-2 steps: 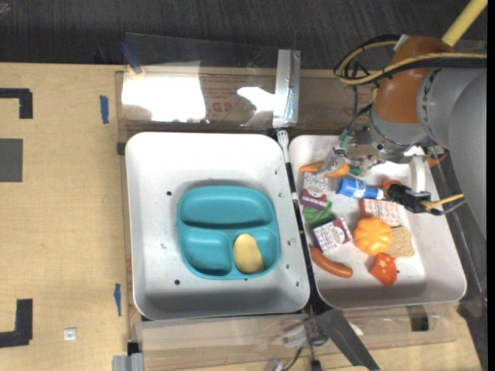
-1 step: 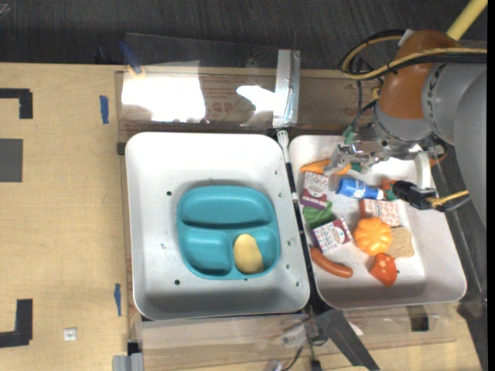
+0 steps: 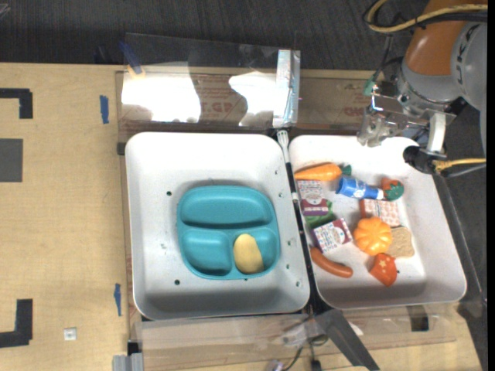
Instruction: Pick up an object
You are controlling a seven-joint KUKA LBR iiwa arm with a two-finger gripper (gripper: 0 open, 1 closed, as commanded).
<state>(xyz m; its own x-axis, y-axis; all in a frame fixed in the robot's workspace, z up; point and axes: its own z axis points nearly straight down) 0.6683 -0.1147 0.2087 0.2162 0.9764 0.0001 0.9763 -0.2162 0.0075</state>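
So the arm (image 3: 452, 41) is parked up over the far right corner of the right bin (image 3: 445, 273), with the gripper (image 3: 377, 130) hanging just past that bin's far rim. Honestly can't tell how the gripper is set from this angle, it's a blur of metal bits, and nothing visible is in it.

All the pickable stuff sits in a pile in the right bin, nearer the camera than the gripper. Using the toy pumpkin (image 3: 373, 235) as the landmark: a carrot (image 3: 319, 172) lies well beyond it toward the far left, a blue carton (image 3: 354, 187) is just beyond it, a small red-and-white box (image 3: 332, 236) is touching it on the left, a slice of bread (image 3: 402, 242) is tucked against its right, a strawberry-looking red thing (image 3: 384, 268) is just in front of it, and a sausage (image 3: 331, 264) lies in front and to the left.

The left bin (image 3: 147, 161) has a teal divided tray (image 3: 224, 207) with a potato (image 3: 247, 253) in its near right compartment, way left of the pumpkin.

What worries me: everything around the pumpkin is jammed together, so my guess is coming straight down there could land on two things at once or just shove them apart. The pumpkin is round and may squirt out. Stuff near the bin wall, like the bread, might be blocked by the rim.
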